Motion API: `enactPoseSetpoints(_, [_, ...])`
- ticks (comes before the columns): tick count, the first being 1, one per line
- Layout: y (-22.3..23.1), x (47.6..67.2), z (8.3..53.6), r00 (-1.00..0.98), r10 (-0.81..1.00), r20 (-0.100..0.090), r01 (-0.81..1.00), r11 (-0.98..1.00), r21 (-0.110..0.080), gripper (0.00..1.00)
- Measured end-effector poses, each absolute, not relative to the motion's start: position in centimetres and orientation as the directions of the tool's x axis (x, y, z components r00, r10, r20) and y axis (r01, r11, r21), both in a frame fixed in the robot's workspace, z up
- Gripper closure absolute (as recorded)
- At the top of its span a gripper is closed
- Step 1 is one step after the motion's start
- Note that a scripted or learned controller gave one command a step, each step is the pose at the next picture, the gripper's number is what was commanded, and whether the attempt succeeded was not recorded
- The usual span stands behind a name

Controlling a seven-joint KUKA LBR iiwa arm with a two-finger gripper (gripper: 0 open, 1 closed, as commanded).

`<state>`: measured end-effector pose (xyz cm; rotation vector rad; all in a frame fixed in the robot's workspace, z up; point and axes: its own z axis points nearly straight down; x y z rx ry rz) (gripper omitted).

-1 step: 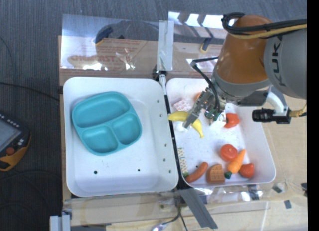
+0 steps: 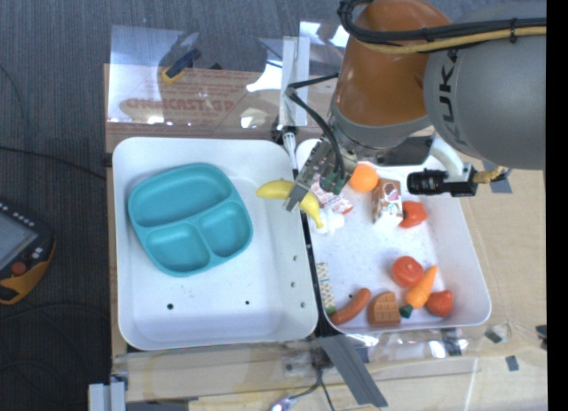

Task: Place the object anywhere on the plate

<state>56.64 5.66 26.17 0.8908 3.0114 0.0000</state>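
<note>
A teal three-compartment plate [image 2: 188, 217] lies in the left white bin [image 2: 213, 320], towards its left side, with nothing on it. A yellow toy banana [image 2: 277, 191] hangs over the divider between the two bins, to the right of the plate. My gripper [image 2: 304, 189] reaches down from the arm's orange band [image 2: 386, 63] and is shut on the banana's middle. One finger [image 2: 311, 174] crosses in front of the banana and hides part of it.
The right bin [image 2: 466, 312] holds several toy foods: an orange [image 2: 363, 177], a small carton [image 2: 387, 201], a tomato [image 2: 406, 270], a carrot [image 2: 422, 286], a sausage [image 2: 349, 306] and a bread slice [image 2: 384, 310]. A cardboard box [image 2: 182, 103] stands behind the left bin.
</note>
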Motion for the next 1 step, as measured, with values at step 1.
enactPoseSetpoints(1, [13.16, 59.51, 25.16, -0.893, 0.451, -0.001, 0.451, 0.893, 0.000, 1.00])
